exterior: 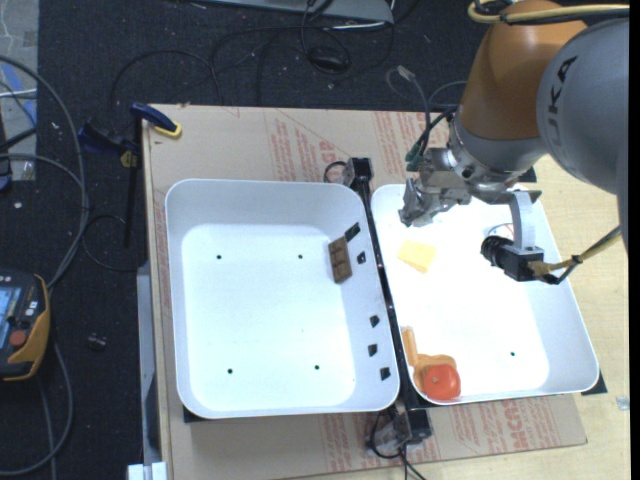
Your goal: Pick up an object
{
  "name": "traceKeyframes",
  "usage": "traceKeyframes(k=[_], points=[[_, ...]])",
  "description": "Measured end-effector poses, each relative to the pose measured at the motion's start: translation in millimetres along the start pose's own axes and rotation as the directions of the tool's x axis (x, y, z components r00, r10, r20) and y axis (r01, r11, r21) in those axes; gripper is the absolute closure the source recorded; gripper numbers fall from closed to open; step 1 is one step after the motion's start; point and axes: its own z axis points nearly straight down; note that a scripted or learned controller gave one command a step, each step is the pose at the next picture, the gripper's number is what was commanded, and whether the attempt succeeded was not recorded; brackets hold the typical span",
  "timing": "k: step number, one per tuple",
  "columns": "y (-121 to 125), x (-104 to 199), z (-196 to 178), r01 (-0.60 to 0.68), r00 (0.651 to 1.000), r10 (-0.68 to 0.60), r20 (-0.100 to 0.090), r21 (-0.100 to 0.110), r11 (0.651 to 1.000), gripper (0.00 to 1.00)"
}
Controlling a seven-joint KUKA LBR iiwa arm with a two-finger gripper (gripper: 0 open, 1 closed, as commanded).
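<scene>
A pale yellow block lies in the upper left part of the right bin. My gripper hangs just above and behind it, at the bin's far left corner, with the grey and orange arm reaching in from the upper right. A red tomato-like ball rests beside an orange stick at the right bin's near left corner. A brown block leans against the right wall of the left bin.
The two bins sit side by side on a cardboard sheet, with black clips along the wall between them. A black fitting with a cable hangs from the arm over the right bin. Cables and a yellow-handled clamp lie behind the bins.
</scene>
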Motion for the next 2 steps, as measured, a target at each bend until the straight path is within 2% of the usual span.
traceKeyframes(k=[1,2], points=[[11.0,56.1,6.0,0.000,1.000,0.000,0.000,0.000,1.000,1.00],[11.2,108.7,23.1,0.000,1.000,0.000,0.000,0.000,1.000,1.00]])
